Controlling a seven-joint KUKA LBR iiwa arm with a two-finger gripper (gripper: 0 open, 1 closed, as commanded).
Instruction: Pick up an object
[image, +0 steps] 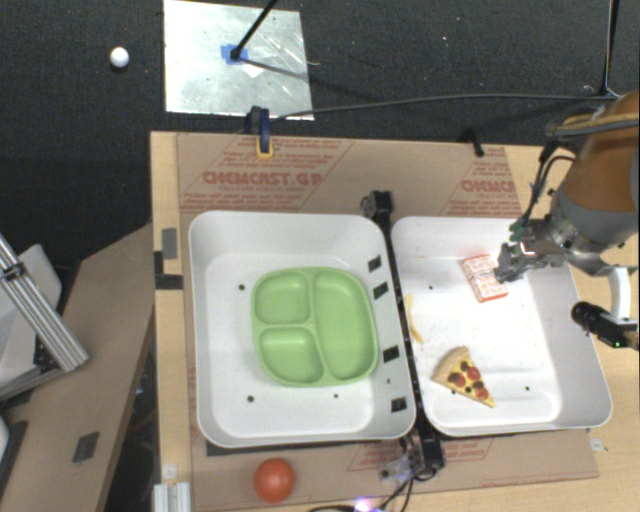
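In the right bin (560, 400) a small pink-and-white packet (482, 277) lies near the back. A toy pizza slice (464, 376) rests toward the front, and a thin yellow fry (411, 318) lies along the bin's left wall. My gripper (516, 256) hangs just right of the packet, close above the bin floor, under the grey wrist and orange band. Nothing is visibly held.
The left bin (215, 300) holds a green divided tray (314, 325). A red-orange ball (274, 479) sits on the bench in front of the bins. A black clamp bar (396, 330) runs between the bins. A metal frame (40, 310) stands at far left.
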